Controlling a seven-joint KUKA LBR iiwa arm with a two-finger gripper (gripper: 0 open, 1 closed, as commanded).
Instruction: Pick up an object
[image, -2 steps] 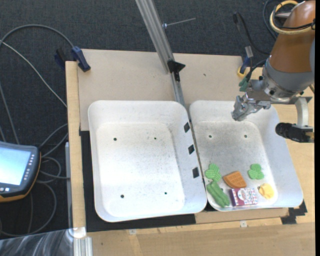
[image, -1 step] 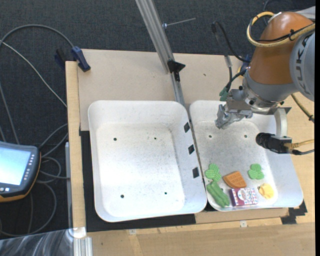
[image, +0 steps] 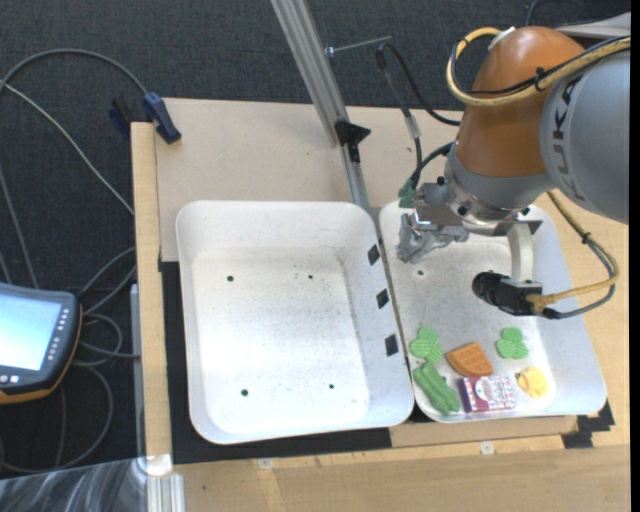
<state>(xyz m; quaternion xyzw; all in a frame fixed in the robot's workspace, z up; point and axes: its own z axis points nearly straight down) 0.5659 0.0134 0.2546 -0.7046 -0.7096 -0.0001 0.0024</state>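
Evidently nothing is held yet: the gripper (image: 412, 243) hangs over the far part of the right bin (image: 560, 290), near the wall it shares with the left bin (image: 200, 300), and whether its fingers are spread or closed cannot be told from this slanted view. Every candidate object is gathered at the near end of the right bin, well apart from the gripper.

For the step in hand to be done well, a single target should be chosen before the arm is lowered. The green clover-shaped piece (image: 512, 344) and the yellow piece (image: 534, 382) lie somewhat clear of their neighbours, so either would probably be grasped more cleanly than the crowded items. The orange wedge (image: 469, 359) sits just beside the pink-and-white packet (image: 487, 393), which looks flat and may be hard to get fingers under. The green leafy piece (image: 426, 345) and the elongated green piece (image: 436, 389) lie close to the dividing wall (a collision risk if the approach is made there). The gripper should be carried toward the near end, centred above the chosen piece, and brought straight down.

As for the containers, the left bin carries only dark specks on its floor; the table (image: 250, 150) supports both bins.
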